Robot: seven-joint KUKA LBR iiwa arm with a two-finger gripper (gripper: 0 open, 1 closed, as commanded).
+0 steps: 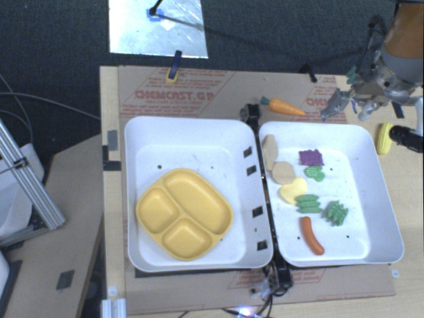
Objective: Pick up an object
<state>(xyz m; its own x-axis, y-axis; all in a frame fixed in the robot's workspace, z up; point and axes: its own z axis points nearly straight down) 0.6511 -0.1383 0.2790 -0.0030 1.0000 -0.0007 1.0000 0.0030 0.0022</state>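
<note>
Hand (350, 105) above right bin's (379, 177) far rim

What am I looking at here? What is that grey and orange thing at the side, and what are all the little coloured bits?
One camera looks down at a slant on a bench. The grey and orange thing is a robot arm reaching in; its gripper hangs above the bench, past the bins' far edge, holding nothing. The left bin holds a yellow divided tray. The right bin holds toy food, including a sausage and a purple piece. A toy carrot lies outside the bins.
</note>
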